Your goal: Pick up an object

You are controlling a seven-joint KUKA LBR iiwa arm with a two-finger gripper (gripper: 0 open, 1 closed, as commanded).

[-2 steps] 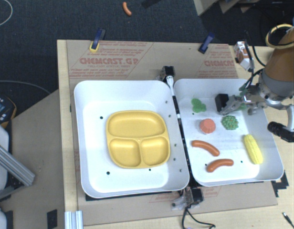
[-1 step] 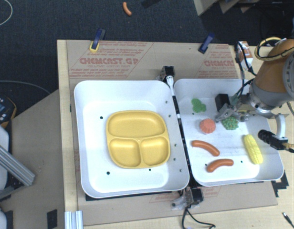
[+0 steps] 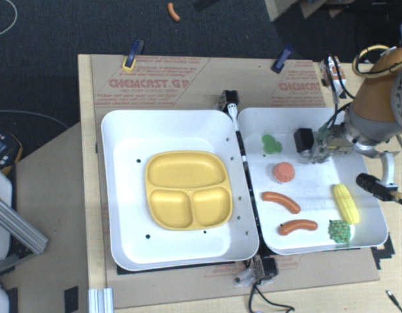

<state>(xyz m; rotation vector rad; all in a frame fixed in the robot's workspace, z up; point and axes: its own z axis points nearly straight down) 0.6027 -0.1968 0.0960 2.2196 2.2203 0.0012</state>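
Broccoli (image 3: 339, 231) blurry | end effector (image 3: 316, 150) fingertips indistinct | arm (image 3: 377, 106) cropped right

Two white bins (image 3: 116, 175): one holds a yellow divided tray (image 3: 188, 189); the other holds a green broccoli (image 3: 271, 144), a pink-red ball (image 3: 284, 172), two orange-red sausages (image 3: 281, 201), yellow corn (image 3: 345, 203) and a green leafy piece (image 3: 339, 231).

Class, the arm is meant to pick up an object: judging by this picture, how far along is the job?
Done: the gripper has reached the right bin, near its back.
In hand: nothing visibly held.
Left: the pick itself. The green piece, tomato, two sausages, corn and broccoli all lie on the bin floor.
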